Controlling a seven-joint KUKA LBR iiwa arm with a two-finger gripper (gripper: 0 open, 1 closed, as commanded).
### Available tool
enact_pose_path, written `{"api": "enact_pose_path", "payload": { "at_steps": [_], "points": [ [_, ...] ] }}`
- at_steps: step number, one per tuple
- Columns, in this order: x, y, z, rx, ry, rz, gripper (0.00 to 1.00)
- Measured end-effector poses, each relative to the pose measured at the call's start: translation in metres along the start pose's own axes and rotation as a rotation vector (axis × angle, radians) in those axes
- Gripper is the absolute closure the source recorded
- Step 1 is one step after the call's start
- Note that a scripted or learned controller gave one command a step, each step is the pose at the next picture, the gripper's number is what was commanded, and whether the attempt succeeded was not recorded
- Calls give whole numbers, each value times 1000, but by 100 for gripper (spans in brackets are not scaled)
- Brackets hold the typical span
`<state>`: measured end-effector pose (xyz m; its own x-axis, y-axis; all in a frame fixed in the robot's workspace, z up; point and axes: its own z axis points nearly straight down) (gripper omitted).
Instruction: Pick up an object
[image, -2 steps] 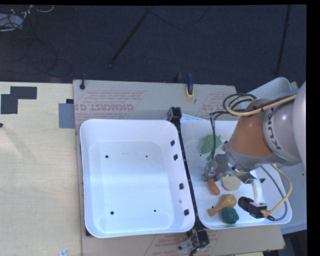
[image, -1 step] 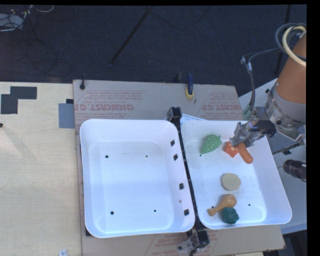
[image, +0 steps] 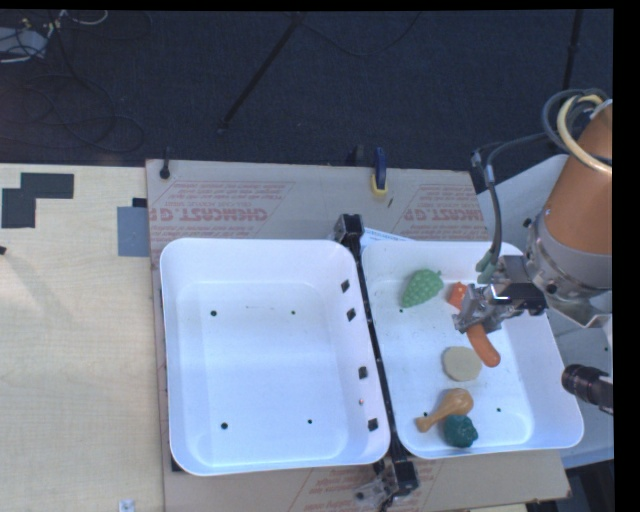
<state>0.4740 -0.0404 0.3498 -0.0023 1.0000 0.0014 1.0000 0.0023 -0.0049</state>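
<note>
The right bin (image: 540, 425) holds several small objects. A green bumpy fruit (image: 422, 288) lies near its far left. An orange elongated piece (image: 486, 348) lies in the middle, and an orange end (image: 457, 294) shows on the other side of the gripper. My gripper (image: 481, 314) hangs low right over this orange piece and hides its middle. Nearer the front lie a beige round disc (image: 461, 364), a tan drumstick-shaped toy (image: 446, 408) and a dark teal lump (image: 460, 431).
The left bin (image: 190, 270) stands beside the right one, joined at a black-clipped divider (image: 362, 330). The arm's orange band (image: 590, 195) and cables reach in over the right bin's far right corner. Light wooden bench lies to the left.
</note>
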Motion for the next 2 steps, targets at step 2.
{"api": "enact_pose_path", "payload": {
  "at_steps": [2],
  "points": [
    [-83, 0, 214, 3, -3, 11, 100]
  ]
}}
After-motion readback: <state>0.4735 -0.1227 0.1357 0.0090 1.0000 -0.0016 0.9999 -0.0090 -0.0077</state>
